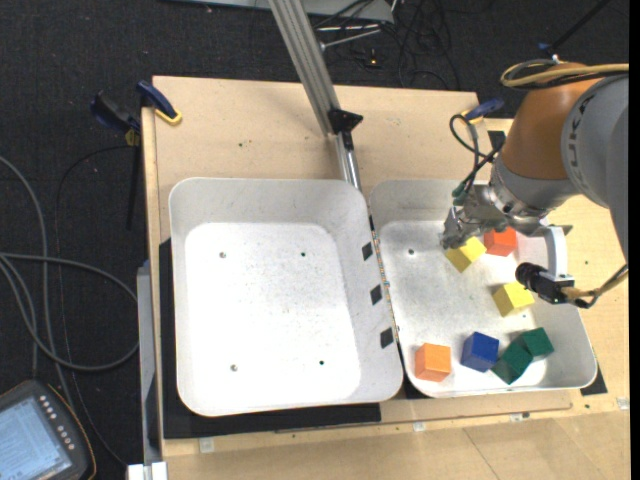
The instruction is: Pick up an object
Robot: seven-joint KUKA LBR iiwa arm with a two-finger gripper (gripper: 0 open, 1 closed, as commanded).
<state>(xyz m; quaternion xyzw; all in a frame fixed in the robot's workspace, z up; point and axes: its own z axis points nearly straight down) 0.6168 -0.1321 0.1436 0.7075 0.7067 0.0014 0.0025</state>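
Blocks (orange block (433,360) nearest) apparently all sit in right bin (420,240).

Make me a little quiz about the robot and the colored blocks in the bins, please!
1. True or false: all the blocks lie in the right bin.
2. How many yellow blocks are there?
3. Which block lies nearest the gripper? A) blue block B) a yellow block C) green block

Key:
1. True.
2. Two; the other yellow block lies lower in the bin.
3. B.
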